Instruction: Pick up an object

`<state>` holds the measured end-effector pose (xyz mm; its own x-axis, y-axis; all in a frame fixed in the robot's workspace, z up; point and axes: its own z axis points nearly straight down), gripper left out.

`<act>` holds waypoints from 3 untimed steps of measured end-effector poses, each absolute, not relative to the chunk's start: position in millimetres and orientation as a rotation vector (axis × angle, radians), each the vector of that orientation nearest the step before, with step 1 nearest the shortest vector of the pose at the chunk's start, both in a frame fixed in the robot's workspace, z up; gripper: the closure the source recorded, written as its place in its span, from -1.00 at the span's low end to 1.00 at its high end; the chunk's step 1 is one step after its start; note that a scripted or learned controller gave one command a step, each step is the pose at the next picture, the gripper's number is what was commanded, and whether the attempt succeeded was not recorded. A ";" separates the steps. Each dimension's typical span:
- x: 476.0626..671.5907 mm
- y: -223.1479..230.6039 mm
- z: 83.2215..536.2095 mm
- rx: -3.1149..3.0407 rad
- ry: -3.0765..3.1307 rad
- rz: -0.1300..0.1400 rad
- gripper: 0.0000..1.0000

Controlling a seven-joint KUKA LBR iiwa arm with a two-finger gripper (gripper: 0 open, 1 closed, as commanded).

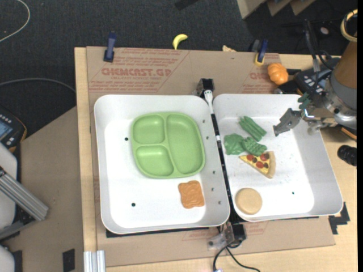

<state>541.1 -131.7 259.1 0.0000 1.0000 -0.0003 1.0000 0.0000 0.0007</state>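
Plastic toy pizza slice [261,163] sits in the right bin [317,174], touching green veg [245,143]. We judge it light, stiff, slick; pinch across its edges. Gripper [286,122] fingers: can't tell.

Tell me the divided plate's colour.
Light green, the plate in the left bin, camera view.

Green divided plate [168,144], orange-brown patty [191,194], tan bun [248,200].

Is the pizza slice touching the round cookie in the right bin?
Apart. The camera view shows bare white bin floor between the pizza slice and the round cookie, which lies nearer the front rim.
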 end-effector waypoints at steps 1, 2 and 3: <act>507.4 -63.6 303.3 2.213 2.228 0.005 -1.00; 495.9 2.7 374.1 2.207 2.228 0.013 -1.00; 483.9 68.0 339.4 2.216 2.234 -0.004 -1.00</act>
<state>483.9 68.0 339.4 -0.0080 1.0000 0.0019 1.0000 0.0080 -0.0056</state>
